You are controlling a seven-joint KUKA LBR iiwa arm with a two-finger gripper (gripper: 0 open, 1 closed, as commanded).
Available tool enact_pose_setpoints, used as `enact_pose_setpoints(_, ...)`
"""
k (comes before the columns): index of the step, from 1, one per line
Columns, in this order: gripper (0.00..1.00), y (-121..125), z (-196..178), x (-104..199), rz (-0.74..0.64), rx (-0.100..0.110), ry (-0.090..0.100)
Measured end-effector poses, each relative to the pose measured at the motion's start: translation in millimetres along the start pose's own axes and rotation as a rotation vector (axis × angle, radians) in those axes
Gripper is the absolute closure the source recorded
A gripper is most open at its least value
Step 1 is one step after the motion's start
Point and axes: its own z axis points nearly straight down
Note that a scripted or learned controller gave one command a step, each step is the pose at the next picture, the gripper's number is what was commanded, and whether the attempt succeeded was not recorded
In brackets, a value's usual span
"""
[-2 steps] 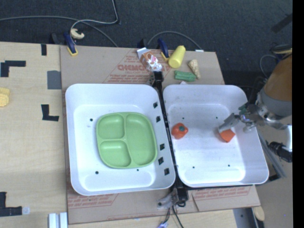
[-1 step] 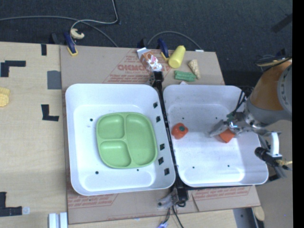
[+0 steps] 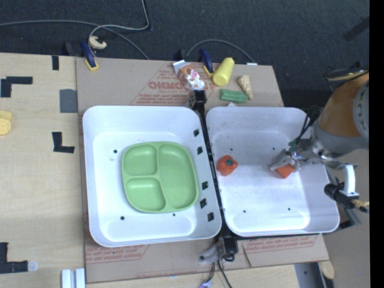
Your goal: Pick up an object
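In the right bin (image 3: 264,221) lie two small orange-red objects. One, rounded with a green spot (image 3: 226,165), sits near the bin's left wall. The other, a small orange block (image 3: 285,172), lies toward the right side. My gripper (image 3: 288,161) is down in the right bin, directly over and touching or nearly touching this orange block. Part of the block is hidden under the gripper. The grey arm with its orange band (image 3: 342,116) reaches in from the right edge.
The left bin (image 3: 102,221) holds a green divided plate (image 3: 159,176). Behind the bins on the cardboard lie a yellow bottle-like toy (image 3: 223,71), a green piece (image 3: 233,96), a beige piece (image 3: 245,86) and a small printed packet (image 3: 190,76). Cables run behind.
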Motion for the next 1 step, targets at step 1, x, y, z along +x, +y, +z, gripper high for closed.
enact_pose_setpoints(1, 1.00, -2.5, 3.4, 73.7, -0.002, 0.009, 0.007)
